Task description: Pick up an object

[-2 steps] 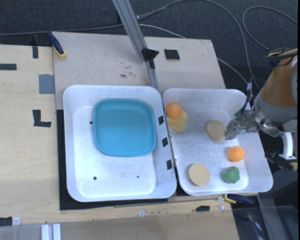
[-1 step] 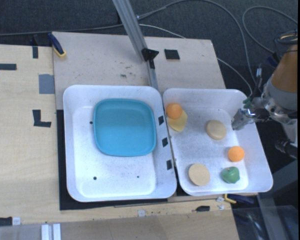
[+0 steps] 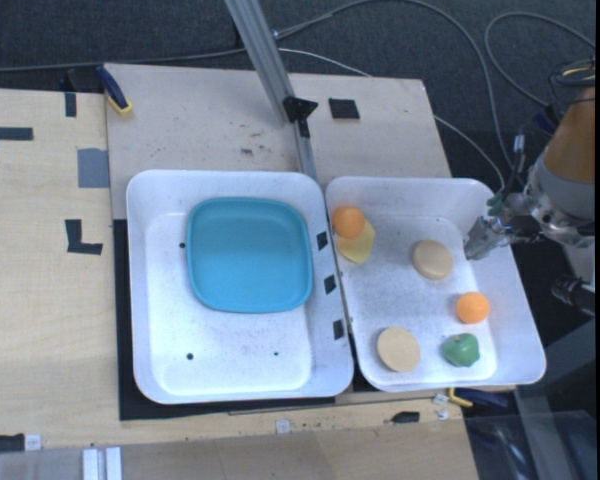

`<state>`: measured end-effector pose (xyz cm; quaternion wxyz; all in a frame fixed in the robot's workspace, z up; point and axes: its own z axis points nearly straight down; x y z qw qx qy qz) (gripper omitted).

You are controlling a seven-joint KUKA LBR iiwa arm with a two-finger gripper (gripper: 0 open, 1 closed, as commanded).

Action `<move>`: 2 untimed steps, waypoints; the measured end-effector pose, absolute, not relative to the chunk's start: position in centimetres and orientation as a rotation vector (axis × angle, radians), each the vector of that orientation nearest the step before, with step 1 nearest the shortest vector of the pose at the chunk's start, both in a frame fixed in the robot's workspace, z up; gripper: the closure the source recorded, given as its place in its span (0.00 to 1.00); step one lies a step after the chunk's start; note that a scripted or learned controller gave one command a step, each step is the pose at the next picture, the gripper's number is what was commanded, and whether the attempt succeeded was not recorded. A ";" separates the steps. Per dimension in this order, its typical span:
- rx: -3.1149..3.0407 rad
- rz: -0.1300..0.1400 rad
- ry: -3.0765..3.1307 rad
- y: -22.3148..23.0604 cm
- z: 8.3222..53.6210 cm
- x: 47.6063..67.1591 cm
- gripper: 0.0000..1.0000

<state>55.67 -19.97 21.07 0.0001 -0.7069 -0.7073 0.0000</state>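
Two white bins sit side by side on the bench. The left bin [image 3: 150, 368] holds a blue plate [image 3: 249, 254], lying flat toward its far side. The right bin [image 3: 520, 363] holds six small things. An orange ball [image 3: 348, 221] rests near its far left corner, touching a pale yellow piece [image 3: 358, 245] just below it. A tan disc [image 3: 432, 259] lies about mid-bin, toward the right wall. A second orange ball [image 3: 472, 307] sits close to the right edge, and a green lump [image 3: 462, 349] lies just nearer than it, in the near right corner. Another tan disc [image 3: 398, 349] lies along the near edge, left of the green lump.

The arm comes in over the right edge of that bin. Its claw [image 3: 480, 238] hangs just right of the upper tan disc, apart from it, with nothing seen between its tips; whether it is open or closed I cannot tell from here.
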 end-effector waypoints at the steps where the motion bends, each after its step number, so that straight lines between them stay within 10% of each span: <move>1: -2.216 0.000 -2.225 -14.5 20.4 56.0 1.00; 2: -2.216 0.000 -2.225 -10.0 20.1 56.9 1.00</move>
